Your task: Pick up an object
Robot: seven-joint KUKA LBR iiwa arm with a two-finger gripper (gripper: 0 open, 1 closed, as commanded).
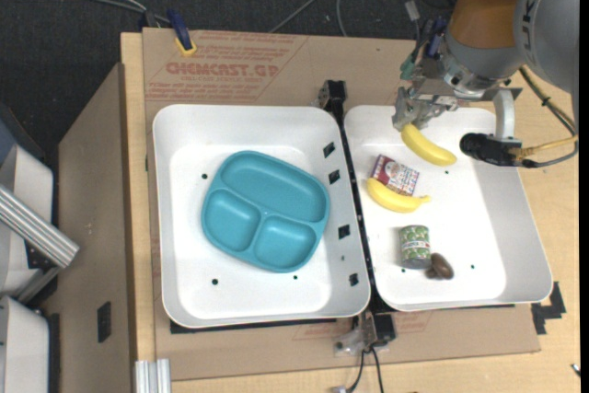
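Observation:
My gripper (416, 117) hangs over the back of the right bin (497, 225), open, with nothing between its fingers. Its tips are just above the upper left end of a yellow banana (430, 146). A second yellow banana (396, 197) lies nearer the bin's middle, with a small red and white packet (396, 173) touching it. Towards the front stand a small green can (414, 245) and a brown lump (441, 266) beside it.
A blue divided plate (265, 210) lies in the left bin (184, 225). A black divider with clips (345, 189) runs between the bins. A black cylindrical part with a yellow cable (492, 147) juts from the arm over the right bin's back edge.

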